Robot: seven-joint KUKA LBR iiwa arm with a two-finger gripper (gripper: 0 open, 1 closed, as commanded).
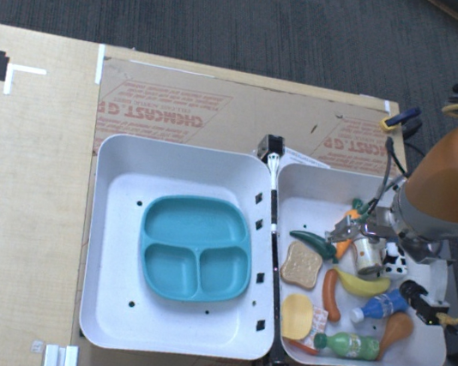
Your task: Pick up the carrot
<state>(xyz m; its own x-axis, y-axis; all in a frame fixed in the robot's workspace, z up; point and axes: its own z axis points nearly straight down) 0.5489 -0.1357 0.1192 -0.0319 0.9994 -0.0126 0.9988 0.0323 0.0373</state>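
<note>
A small orange piece with a green end, which I take for the carrot [352, 217], lies in the upper middle of the right bin [314, 192]. More orange shows lower down, next to a green pepper [315, 243]. My gripper [355, 237] is low over this spot and covers the middle of the orange piece. A silver cylinder [366, 256] sits just under the wrist. I cannot tell whether anything is held.
The right bin also holds a bread slice [301, 265], a sausage [331, 295], a banana [361, 284], a blue bottle [378, 306], a green bottle [349, 346], a yellow wedge [296, 316] and a brown-orange tapered piece [397, 329]. The left bin [125, 178] holds a teal divided plate [196, 248].
</note>
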